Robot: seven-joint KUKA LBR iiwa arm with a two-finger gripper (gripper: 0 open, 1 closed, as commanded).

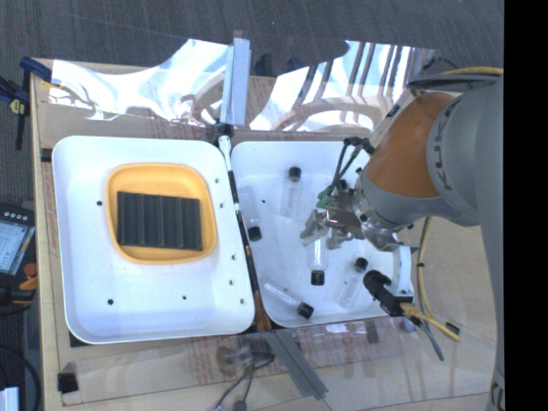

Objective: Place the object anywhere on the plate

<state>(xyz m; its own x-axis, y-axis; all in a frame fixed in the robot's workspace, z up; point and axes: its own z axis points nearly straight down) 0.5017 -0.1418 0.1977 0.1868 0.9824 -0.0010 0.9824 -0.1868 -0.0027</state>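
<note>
Gripper (328,227) sits low over the right bin (265,165), right of centre in the frame; you cannot tell how its claw stands. Clear vials with black caps lie scattered there, one (318,264) just below the gripper, another (294,187) above left. Your yellow plate (120,187) rests in the left bin (77,255).

Crumpled foil sheet (128,88) behind both white bins (77,255), a small handheld screen (12,245) (partly cropped) at left.
</note>
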